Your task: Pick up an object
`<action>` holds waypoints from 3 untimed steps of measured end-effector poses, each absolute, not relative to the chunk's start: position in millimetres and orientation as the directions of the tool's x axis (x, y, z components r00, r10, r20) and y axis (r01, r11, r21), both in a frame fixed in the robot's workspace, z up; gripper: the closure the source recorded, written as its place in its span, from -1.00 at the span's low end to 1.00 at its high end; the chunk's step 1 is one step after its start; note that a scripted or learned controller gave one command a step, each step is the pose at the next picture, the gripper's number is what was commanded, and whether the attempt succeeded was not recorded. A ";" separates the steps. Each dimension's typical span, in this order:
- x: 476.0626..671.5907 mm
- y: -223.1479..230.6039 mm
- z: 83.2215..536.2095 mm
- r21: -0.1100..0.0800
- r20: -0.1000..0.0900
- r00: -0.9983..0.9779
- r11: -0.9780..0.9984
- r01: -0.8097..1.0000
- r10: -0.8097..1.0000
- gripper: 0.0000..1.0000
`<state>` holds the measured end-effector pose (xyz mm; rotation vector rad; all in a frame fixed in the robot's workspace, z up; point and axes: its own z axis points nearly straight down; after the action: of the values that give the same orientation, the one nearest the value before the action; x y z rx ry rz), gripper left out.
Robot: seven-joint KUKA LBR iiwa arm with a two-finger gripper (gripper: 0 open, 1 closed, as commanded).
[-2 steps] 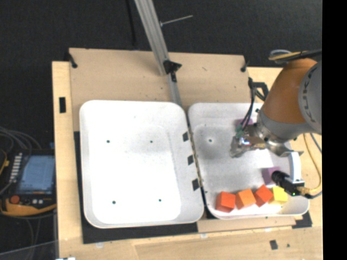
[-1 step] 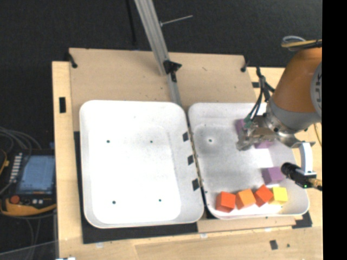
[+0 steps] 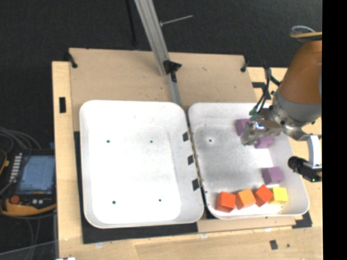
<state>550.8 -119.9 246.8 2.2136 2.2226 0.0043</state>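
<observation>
Jaws (image 3: 254,136) over purple blocks (image 3: 242,126), right bin (image 3: 217,123), grip state unclear

Two bins stand side by side on the counter (image 3: 135,75), touching along their inner edges. In the right bin (image 3: 217,145), four blocks (image 3: 250,197) form a row along the front edge, each touching the next. One block (image 3: 272,174) lies just behind this row, near the right wall. Two more blocks (image 3: 264,141) lie near the back right corner, under the hand (image 3: 254,134)
</observation>
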 end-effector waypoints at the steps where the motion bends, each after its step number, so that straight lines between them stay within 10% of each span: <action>1: 561.1 -65.6 235.7 -0.001 0.001 -0.006 0.006 1.000 1.000 1.00; 3: 576.5 39.2 250.7 0.002 0.002 -0.009 0.009 1.000 1.000 1.00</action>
<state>576.5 39.2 250.7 2.2117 2.2308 0.0047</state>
